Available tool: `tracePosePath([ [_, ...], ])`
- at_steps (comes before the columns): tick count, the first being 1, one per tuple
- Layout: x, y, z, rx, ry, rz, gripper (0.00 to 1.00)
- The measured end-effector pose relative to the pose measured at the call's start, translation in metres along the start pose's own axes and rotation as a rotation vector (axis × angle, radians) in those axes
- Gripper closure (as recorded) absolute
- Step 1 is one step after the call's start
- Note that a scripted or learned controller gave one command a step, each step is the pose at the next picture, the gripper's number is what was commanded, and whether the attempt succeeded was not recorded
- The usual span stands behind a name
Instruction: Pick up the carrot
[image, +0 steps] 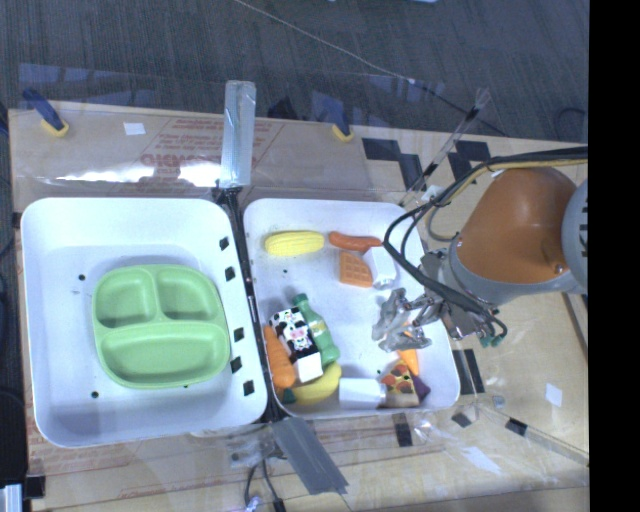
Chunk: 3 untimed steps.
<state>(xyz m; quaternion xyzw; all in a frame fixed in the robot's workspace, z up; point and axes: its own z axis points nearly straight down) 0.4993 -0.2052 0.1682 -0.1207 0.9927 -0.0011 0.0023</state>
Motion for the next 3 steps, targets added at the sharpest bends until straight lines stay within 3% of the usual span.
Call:
tracePosePath([
  [1,0.0,0.0,0.001,-0.001,0.001,0.0,0.0],
  [2,-0.016,-0.009,0.077,-0.002,0.002,-0.02,0.0],
  [3,-0.019,-0.008,0.066,-0.001,-0.001,-0.027,1.0],
])
